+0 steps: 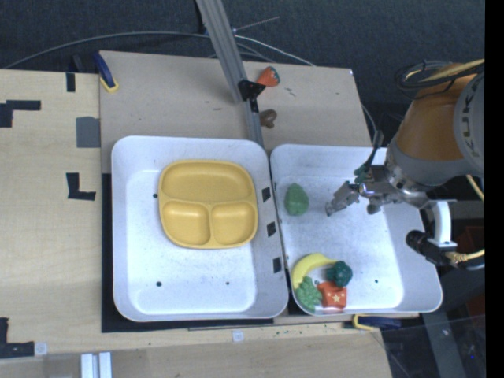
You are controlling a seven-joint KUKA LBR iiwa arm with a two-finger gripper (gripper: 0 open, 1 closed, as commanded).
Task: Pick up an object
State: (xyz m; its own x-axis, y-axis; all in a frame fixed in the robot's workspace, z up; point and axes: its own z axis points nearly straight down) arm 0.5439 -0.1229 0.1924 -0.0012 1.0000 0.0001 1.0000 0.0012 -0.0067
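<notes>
Jaws (340,203) over right bin (409,282), spread or pressed together: cannot tell. Green lump (296,199) just beside them. Yellow tray (209,203) in left bin (130,290).

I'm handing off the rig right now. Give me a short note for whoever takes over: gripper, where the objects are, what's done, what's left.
Gripper: over the right bin, near its middle, with nothing between its fingers; I can't tell whether they are open or shut.
Objects: a green piece lies alone in the right bin, just to the camera's left of the gripper. A banana, a dark green piece and a red piece sit bunched in that bin's near left corner. The left bin holds a yellow divided tray.
Done: nothing picked up yet.
Left: grasp one object and lift it; the lone green piece looks the closest.
</notes>
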